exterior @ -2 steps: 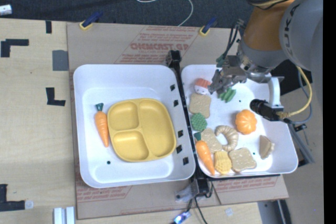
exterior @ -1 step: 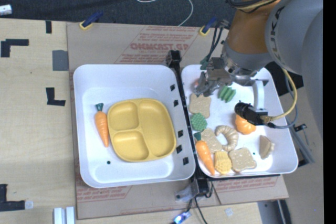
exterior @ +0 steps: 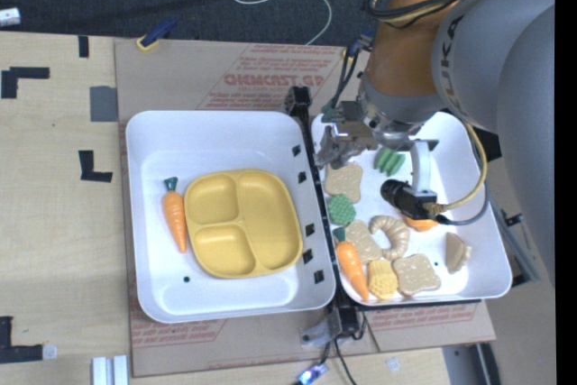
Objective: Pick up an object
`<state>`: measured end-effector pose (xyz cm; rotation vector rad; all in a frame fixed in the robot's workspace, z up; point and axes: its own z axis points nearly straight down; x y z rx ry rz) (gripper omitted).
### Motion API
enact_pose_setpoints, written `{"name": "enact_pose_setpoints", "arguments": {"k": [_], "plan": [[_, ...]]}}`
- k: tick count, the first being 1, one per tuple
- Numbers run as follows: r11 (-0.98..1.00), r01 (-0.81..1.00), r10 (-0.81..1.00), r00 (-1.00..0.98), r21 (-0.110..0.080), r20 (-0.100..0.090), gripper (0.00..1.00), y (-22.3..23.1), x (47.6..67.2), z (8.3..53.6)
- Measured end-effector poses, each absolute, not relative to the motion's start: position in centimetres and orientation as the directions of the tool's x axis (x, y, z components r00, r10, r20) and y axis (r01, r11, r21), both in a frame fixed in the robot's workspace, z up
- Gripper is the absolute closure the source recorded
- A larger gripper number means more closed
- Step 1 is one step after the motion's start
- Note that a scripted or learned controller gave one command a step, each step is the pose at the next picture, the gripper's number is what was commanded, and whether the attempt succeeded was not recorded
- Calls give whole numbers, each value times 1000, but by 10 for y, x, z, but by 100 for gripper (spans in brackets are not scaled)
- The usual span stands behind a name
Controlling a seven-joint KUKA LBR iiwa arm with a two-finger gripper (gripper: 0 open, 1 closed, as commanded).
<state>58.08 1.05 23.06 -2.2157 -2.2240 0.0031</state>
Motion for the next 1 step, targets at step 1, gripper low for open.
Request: {"name": "enact_pose_setpoints", "arguments": {"k": [1], "plan": [[2, 1000, 1000, -2, -3, 0, 100, 12, 578, 233]]}}
